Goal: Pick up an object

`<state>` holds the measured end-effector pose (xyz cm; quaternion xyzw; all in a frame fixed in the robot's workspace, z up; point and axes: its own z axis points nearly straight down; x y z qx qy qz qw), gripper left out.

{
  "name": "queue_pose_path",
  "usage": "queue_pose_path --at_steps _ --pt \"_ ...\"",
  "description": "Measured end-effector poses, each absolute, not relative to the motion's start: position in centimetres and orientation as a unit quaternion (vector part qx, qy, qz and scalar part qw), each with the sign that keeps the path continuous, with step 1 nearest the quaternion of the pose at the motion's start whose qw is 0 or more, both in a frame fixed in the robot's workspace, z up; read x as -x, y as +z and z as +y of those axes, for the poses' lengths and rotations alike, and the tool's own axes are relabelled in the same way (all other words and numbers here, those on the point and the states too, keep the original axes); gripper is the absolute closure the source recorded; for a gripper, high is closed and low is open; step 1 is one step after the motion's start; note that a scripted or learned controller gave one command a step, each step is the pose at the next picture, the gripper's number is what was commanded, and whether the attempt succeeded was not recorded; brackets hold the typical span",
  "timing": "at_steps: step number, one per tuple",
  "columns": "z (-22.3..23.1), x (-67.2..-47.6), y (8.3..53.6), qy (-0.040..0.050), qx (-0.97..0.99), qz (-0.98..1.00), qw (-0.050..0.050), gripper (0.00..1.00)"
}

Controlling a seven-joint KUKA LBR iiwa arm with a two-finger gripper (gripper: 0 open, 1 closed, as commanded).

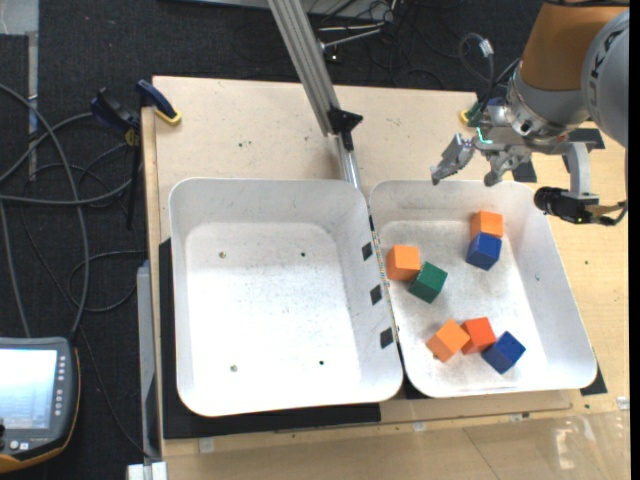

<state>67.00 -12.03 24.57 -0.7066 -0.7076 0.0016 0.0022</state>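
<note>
My gripper hangs over the far edge of the right bin, fingers spread apart and nothing between them. Below it in that bin lie several cubes. An orange cube touches a blue cube just under and right of the gripper. Another orange cube sits beside a green cube near the bin's left wall. Toward the front, an orange cube, a red-orange cube and a blue cube cluster together.
The left bin adjoins the right one. A slanted metal pole runs from the top down to the divide between bins. A blue-and-yellow clamp grips the bench's far left corner. A tablet lies at the lower left.
</note>
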Motion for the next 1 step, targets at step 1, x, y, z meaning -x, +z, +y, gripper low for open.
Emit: queue_pose_path --at_steps 1 --pt "-12.03 -67.08 24.88 0.0005 0.706 -0.708 0.0 0.0"
